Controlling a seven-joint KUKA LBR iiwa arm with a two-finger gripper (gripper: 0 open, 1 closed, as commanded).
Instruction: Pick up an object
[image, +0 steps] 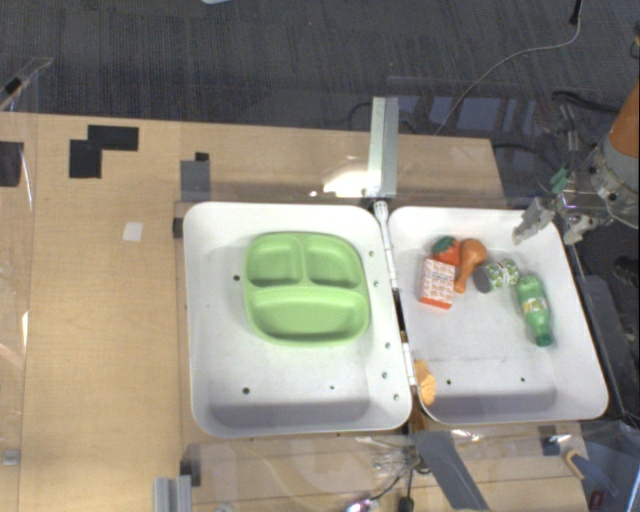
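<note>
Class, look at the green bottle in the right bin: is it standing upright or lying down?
Lying down. The green bottle rests lengthwise on the floor of the right bin, its full side showing from above.

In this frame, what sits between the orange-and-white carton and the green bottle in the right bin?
In the camera view, an orange drumstick-shaped toy and a small grey-green item lie between the carton and the green bottle.
</note>
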